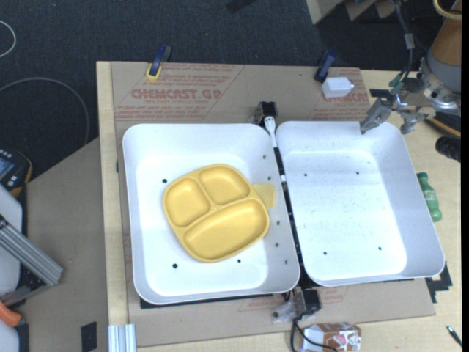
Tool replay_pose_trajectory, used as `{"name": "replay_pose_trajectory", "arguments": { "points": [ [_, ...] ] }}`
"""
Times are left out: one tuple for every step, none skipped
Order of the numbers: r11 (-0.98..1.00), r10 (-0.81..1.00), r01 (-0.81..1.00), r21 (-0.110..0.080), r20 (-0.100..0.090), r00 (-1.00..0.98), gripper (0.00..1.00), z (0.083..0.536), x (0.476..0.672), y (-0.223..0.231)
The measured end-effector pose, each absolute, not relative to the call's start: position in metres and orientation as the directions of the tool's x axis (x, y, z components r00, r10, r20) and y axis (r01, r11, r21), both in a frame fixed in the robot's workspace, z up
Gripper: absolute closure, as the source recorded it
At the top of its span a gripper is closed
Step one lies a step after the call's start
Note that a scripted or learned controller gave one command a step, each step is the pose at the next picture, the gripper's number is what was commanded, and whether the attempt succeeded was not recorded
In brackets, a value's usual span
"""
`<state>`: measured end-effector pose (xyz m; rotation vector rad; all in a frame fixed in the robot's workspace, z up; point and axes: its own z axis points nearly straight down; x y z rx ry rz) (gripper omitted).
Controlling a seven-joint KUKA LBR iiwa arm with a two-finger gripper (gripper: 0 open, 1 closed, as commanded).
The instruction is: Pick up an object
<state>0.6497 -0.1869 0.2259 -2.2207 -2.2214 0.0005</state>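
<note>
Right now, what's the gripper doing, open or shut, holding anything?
Gripper: open, holding nothing, above the right bin's far right corner.

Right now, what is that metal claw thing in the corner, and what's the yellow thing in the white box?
The claw is a robot arm's gripper, reaching in from the right. A program tells it to pick something up. One camera looks down from above at a slant. On the bench sit two shallow white bins. The left bin holds a yellow plate split into three sections, like a lunch tray. The gripper hangs over the far corner of the right bin, with its two fingers spread apart and nothing between them.
</note>
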Motion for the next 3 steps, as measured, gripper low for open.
{"name": "replay_pose_trajectory", "arguments": {
  "points": [
    [0.006,1.0,1.0,0.01,0.0,-0.006,0.0,0.352,0.596,-0.127],
    [0.005,1.0,1.0,0.017,-0.001,-0.005,0.0,0.472,0.529,-0.091],
    [0.009,1.0,1.0,0.011,0.001,-0.009,0.0,0.535,0.496,-0.02]
  ]
}}
